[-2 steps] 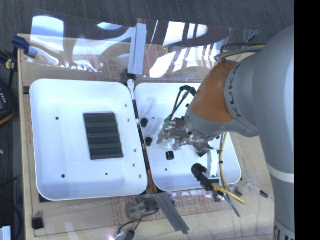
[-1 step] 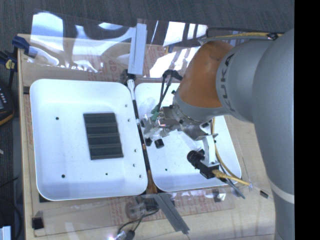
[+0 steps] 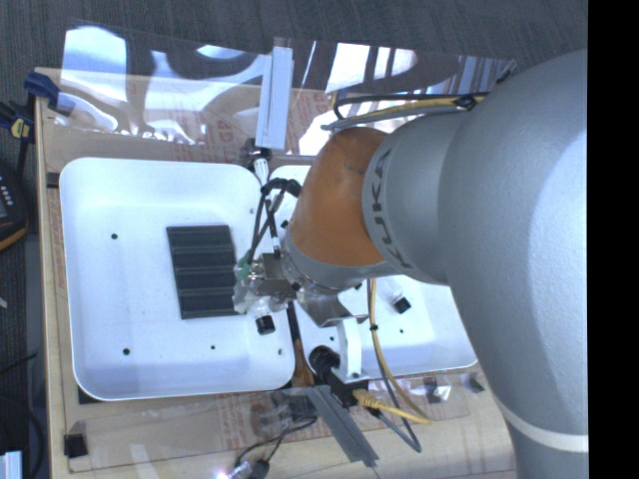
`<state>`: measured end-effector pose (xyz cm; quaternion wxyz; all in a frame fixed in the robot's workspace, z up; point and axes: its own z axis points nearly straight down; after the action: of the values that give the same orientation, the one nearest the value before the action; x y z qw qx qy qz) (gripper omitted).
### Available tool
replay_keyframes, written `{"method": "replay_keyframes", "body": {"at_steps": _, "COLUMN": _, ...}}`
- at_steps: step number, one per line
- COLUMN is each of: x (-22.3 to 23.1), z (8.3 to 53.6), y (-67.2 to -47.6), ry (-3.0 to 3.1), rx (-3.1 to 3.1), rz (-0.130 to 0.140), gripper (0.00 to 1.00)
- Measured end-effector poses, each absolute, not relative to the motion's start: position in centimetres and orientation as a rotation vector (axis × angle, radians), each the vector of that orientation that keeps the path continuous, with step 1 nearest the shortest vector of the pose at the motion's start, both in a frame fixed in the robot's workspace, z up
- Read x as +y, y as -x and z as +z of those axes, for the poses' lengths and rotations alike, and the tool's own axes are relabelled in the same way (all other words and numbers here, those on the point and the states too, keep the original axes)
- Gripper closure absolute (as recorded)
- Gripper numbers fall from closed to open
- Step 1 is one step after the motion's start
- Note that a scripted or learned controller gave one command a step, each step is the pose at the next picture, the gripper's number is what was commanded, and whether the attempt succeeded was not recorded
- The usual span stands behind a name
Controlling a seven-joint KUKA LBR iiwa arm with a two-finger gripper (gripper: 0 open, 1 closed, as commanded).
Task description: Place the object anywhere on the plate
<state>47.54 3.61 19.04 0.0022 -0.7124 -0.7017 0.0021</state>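
I'm seeing the arm (image 3: 439, 188) reaching in from the right, its bulk covering most of the right bin (image 3: 439, 337). The claw (image 3: 255, 287) is sitting at the right edge of the left bin (image 3: 120, 267), just beside the dark ribbed plate (image 3: 203, 269) lying flat inside; whether it's grasping anything, I cannot tell. I'm not making out the object anywhere on the plate.
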Motion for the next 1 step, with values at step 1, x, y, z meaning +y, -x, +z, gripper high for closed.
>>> {"method": "replay_keyframes", "body": {"at_steps": 1, "x": 7.93, "z": 19.04, "y": -47.52, "ry": 2.797, "rx": -1.423, "rz": 0.007, "gripper": 1.0}}
